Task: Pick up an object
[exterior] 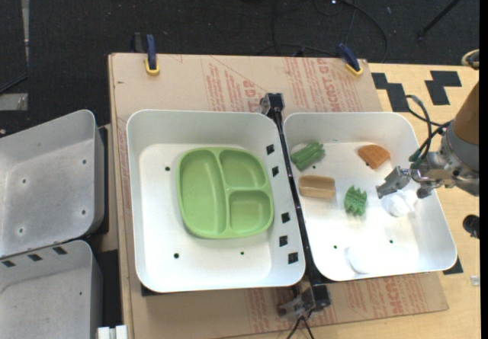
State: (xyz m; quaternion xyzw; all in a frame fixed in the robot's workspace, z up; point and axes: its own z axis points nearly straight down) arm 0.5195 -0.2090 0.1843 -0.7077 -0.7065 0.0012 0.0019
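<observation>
Approach step: gripper (398,187) hung low over right bin (427,148), w/ white piece (397,206) just below it. Can't tell if it was released or clenched. Next move, prob.: descend onto the piece, centred. Green toy (355,199) sat just left of the piece.

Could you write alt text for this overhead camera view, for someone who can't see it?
A robot claw hovers over the right bin, near a white object, two green toys, a tan block and an orange piece. The left bin holds a green divided plate.
</observation>
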